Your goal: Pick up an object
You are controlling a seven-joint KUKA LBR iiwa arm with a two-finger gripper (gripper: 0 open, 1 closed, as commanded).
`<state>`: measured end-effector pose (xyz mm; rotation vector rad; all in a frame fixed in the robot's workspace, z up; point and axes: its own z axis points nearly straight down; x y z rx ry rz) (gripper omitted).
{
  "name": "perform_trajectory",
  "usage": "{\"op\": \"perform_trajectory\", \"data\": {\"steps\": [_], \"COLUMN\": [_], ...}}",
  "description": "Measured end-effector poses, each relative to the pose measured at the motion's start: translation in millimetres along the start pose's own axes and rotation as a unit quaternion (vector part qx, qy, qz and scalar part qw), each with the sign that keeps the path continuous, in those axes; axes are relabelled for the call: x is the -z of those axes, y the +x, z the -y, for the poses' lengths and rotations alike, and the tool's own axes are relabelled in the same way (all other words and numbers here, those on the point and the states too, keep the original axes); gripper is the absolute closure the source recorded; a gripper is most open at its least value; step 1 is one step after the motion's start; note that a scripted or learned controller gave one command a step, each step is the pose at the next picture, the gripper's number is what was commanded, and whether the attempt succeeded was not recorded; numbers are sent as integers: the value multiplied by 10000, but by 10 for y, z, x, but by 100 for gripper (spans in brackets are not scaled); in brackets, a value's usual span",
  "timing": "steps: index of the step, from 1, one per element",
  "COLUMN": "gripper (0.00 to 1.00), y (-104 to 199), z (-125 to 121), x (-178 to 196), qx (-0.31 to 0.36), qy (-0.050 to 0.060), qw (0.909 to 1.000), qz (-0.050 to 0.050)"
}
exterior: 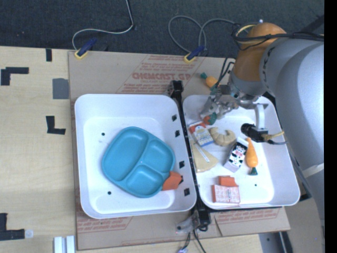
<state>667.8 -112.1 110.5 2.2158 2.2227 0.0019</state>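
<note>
Single fixed camera, mounted above the counter (31, 141) and angled down at a slant. Both white bins in full frame: left bin (87, 120) centre-left, right bin (281, 188) centre-right. Far counter edge and dark floor across the top. Arm (295, 83) entering from the right, large and close to the lens. Medium distance; whole workspace covered.

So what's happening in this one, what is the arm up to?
The arm reaches in from the right and its gripper is down at the far end of the right bin, near a pile of small items. A carrot, a black-and-white box and a red-and-white packet lie in that bin. The left bin has a blue divided plate with an orange piece beside it. Nothing is visibly held yet.
</note>
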Motion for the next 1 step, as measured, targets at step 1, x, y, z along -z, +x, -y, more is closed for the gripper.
{"op": "perform_trajectory", "data": {"steps": [1], "gripper": [100], "y": [415], "z": [609], "x": [920], "qx": [-1], "qy": [9], "qw": [10000], "qz": [-11]}}
